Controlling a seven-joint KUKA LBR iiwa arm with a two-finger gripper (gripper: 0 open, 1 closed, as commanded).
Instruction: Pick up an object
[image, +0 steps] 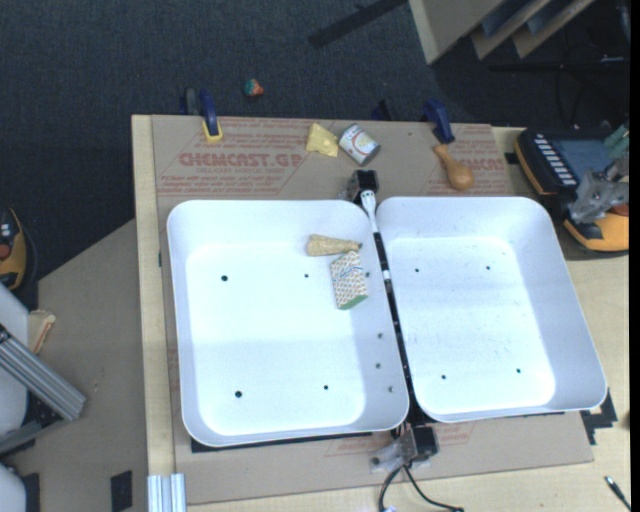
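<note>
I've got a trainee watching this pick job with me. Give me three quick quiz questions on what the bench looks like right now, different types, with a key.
1. True or false: the patterned packet lies in the right bin.
2. Multiple choice: the tan cone-shaped piece lies where relative to the packet? A) just above it in the view, B) in the other bin, C) on the cardboard behind the bins.
3. Fill in: the yellow wedge and the small can lie on the ______ behind the bins.

Key: 1 false, it is in the left bin; 2 A; 3 cardboard.
</note>
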